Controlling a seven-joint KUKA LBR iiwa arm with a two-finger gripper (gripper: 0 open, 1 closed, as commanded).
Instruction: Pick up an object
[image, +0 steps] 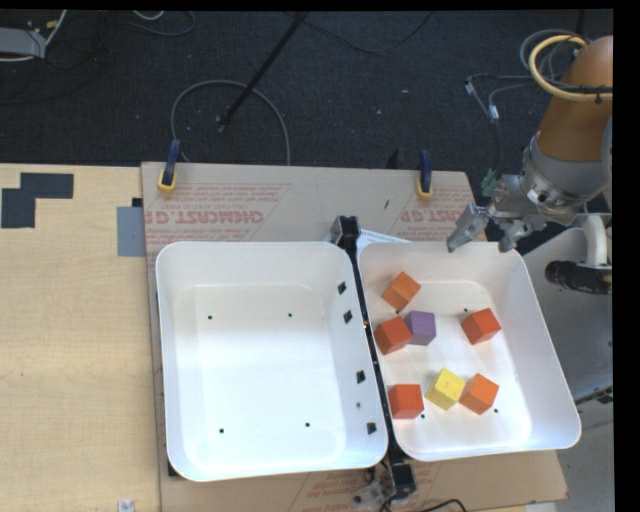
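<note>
Several small blocks lie in the right bin (545, 340): an orange block (401, 291) at the upper left, a red block (392, 335) touching a purple block (422, 327), a red block (481, 326) to the right, a red block (405, 401) at the bottom, and a yellow block (447, 388) touching an orange block (480, 393). My gripper (487, 230) hangs open above the bin's far rim, with nothing between its fingers. It is well away from every block.
The left bin (200, 300) stands beside the right one, separated by a black divider strip (355, 320). Both rest on a cardboard sheet (250, 205) held by two clamps. Cables lie on the dark floor behind.
</note>
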